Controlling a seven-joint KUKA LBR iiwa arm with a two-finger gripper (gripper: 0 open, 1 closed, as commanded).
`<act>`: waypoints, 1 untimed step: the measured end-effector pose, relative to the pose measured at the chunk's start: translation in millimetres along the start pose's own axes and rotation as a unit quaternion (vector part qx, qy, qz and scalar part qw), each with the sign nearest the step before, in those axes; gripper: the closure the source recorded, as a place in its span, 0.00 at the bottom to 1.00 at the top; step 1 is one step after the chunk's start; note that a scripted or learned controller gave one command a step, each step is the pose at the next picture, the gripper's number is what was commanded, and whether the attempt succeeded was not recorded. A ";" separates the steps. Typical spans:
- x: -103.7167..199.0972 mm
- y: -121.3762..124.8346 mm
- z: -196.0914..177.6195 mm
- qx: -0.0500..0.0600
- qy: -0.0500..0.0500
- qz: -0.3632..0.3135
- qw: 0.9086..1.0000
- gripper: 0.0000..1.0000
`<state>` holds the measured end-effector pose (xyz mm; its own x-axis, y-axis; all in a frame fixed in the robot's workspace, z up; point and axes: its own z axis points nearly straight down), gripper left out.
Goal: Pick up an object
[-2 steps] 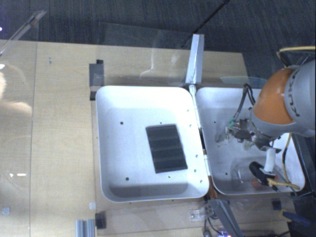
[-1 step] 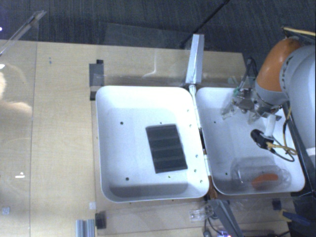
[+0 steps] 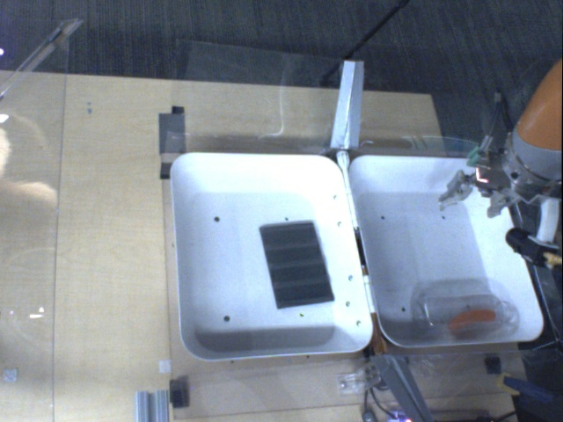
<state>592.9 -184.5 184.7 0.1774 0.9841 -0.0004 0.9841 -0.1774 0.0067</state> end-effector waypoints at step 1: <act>70.5 -51.8 94.8 -0.002 0.001 0.026 1.000 0.00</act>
<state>555.1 -106.1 89.5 0.2280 0.9736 0.0030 0.9736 -0.2281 0.0114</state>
